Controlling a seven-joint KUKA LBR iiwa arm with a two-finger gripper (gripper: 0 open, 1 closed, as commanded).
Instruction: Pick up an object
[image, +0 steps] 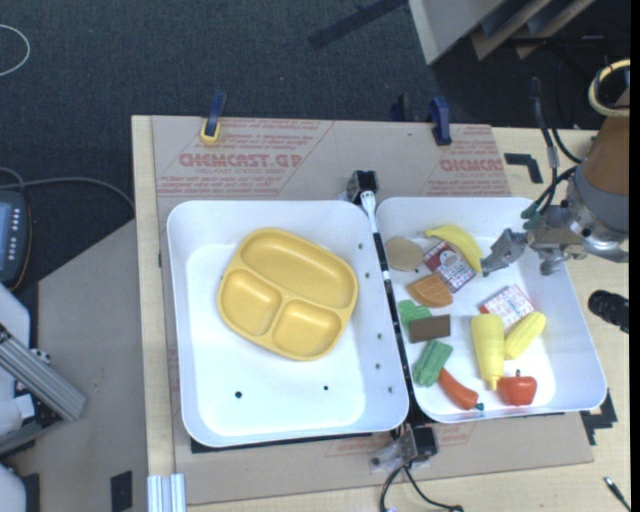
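Note:
My gripper (522, 260) hangs over the upper right part of the right bin (590, 350), open, with nothing between its fingers. One finger (498, 254) points toward a banana (455, 240) and a red-and-white packet (451, 266) just to its left. A pink-and-white box (506, 301) lies just below the gripper. Further down the bin lie a yellow bottle (487, 348), a yellow corn-like piece (526, 333) and a red tomato (517, 388).
The right bin also holds a tan disc (403, 253), an orange wafer (432, 291), a brown block (430, 327), a green vegetable (432, 361) and a red pepper (458, 389). A yellow divided plate (288, 293) lies in the left bin (200, 400).

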